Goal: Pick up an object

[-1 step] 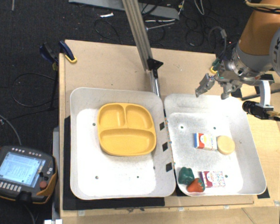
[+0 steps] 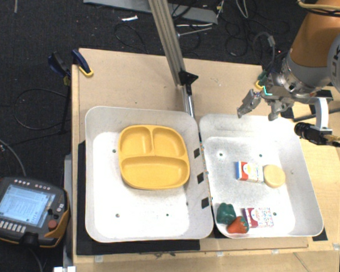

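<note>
My gripper [image 2: 261, 107] hangs above the far edge of the right bin [image 2: 305, 168], its two fingers spread apart and nothing between them. In that bin lie a small red and white carton [image 2: 248, 171] with a pale yellow round piece [image 2: 274, 177] touching its right side. Nearer the front edge lie a green piece [image 2: 226, 212], a red piece [image 2: 238, 225] and another red and white carton [image 2: 259, 216], close together. All of these sit well in front of the gripper.
The left bin [image 2: 100, 174] holds a yellow divided plate [image 2: 154, 157]. A metal pole [image 2: 170, 41] slants up from between the bins at the back. A teach pendant [image 2: 24, 210] lies on the floor at the left.
</note>
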You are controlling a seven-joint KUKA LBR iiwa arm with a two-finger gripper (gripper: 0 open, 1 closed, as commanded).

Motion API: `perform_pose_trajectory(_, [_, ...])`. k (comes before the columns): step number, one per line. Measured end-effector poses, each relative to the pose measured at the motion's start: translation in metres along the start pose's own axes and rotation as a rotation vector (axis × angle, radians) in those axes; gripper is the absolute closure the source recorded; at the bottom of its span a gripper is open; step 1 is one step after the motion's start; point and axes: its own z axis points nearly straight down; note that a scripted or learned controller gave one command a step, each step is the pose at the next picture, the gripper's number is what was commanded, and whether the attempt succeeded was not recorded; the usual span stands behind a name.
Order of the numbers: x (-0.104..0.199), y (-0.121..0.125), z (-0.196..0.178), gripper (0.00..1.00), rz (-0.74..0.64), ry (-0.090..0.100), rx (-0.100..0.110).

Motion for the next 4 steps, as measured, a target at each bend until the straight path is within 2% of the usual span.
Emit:
perform_pose_trajectory(3, [0.016,-0.009,0.172,0.0,0.003,0.0,0.004])
perform_pose_trajectory(4, [0.016,-0.007,0.158,1.0,0.003,0.0,-0.002])
